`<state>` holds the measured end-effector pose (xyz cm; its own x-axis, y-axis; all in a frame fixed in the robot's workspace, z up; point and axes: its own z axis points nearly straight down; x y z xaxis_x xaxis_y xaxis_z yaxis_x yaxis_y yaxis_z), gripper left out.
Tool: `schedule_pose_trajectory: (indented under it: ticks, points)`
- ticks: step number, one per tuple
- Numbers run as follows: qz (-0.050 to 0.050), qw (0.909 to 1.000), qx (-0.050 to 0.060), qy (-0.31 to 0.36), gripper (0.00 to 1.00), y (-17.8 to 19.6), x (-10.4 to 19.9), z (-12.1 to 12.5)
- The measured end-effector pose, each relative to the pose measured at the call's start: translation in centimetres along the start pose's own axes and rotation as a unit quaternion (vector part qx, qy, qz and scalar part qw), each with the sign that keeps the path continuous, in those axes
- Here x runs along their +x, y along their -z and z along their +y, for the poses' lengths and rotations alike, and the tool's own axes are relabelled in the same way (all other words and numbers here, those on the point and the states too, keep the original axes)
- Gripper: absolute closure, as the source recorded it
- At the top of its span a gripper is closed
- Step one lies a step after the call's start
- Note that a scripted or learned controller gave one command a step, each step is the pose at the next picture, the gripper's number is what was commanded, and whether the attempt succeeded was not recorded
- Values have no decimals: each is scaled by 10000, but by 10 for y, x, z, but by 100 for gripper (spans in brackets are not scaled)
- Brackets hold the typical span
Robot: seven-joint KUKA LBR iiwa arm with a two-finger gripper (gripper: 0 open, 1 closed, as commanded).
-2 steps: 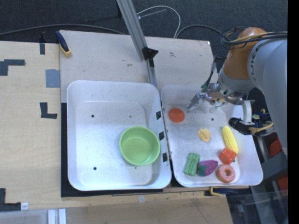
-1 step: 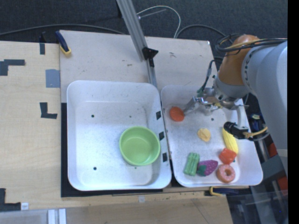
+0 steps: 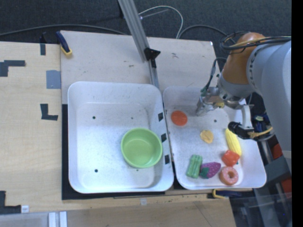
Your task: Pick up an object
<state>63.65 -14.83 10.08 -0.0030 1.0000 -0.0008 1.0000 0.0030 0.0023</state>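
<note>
- Orange round object (image 3: 179, 117): lying free on the floor of the right bin (image 3: 187, 96), near that bin's left wall, just left of the gripper (image 3: 203, 109).
- Left bin (image 3: 90, 98): holding a green bowl (image 3: 141, 147), upright, toward its lower right corner.
- Lower in the right bin: green ridged piece (image 3: 194, 166) beside a purple piece (image 3: 210, 169), touching or nearly so.
- Small yellow lump (image 3: 206, 136) below the gripper, apart from it.
- Gripper: low over the right bin's upper middle, nothing seen between the fingers; released or clenched, cannot tell.
- Yellow corn-like piece (image 3: 233, 142), red-orange piece (image 3: 230, 158) and pink ringed doughnut (image 3: 229, 176) stacked down the bin's right side.
</note>
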Motion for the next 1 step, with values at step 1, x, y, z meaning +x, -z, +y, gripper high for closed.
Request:
schedule_pose_trajectory:
  ticks: [1]
  points:
    - [2, 10000, -2, -9, 100, 44, -1, -5]
